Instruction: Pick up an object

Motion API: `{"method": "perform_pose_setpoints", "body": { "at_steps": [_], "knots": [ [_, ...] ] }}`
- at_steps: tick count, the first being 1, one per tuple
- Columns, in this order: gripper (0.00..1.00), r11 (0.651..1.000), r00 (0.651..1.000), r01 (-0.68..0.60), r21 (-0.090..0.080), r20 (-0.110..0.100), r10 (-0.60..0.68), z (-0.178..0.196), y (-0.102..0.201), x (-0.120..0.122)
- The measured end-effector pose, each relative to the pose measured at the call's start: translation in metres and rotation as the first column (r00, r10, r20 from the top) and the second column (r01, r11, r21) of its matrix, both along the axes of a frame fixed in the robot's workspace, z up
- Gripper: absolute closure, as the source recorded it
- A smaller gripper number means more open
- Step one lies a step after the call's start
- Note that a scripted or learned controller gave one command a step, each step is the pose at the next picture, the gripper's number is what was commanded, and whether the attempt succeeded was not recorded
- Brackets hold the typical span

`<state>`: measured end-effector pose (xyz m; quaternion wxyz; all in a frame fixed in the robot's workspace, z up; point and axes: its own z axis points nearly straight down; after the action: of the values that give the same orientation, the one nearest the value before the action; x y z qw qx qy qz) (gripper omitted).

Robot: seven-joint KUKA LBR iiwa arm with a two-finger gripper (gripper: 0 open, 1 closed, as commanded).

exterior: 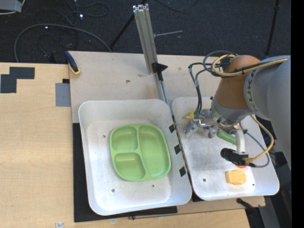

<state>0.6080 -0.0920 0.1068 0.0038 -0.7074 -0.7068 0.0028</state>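
Arm bent down; end effector in right bin.

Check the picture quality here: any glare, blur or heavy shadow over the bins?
Camera view: light even and soft; the green plate and yellow object read clearly; the left bin and right bin are bright, nearly washed out, without hard glare; the floor beyond is dark; the arm looks slightly soft.

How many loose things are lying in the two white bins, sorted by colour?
Green: 2, the divided plate and a piece by the gripper.
Yellow: 1, a chunk.
Red: 1, a partly hidden bit.
Total: 4
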Motion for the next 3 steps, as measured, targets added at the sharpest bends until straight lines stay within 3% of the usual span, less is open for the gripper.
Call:
{"method": "perform_pose_setpoints", "body": {
  "at_steps": [1, 3],
  "knots": [
    [1.0, 1.0, 1.0, 0.003, -0.001, 0.004, -0.003, 0.014, -0.002, 0.001],
    [1.0, 1.0, 1.0, -0.002, -0.002, 0.012, 0.002, 0.119, -0.001, 0.009]
  ]
}}
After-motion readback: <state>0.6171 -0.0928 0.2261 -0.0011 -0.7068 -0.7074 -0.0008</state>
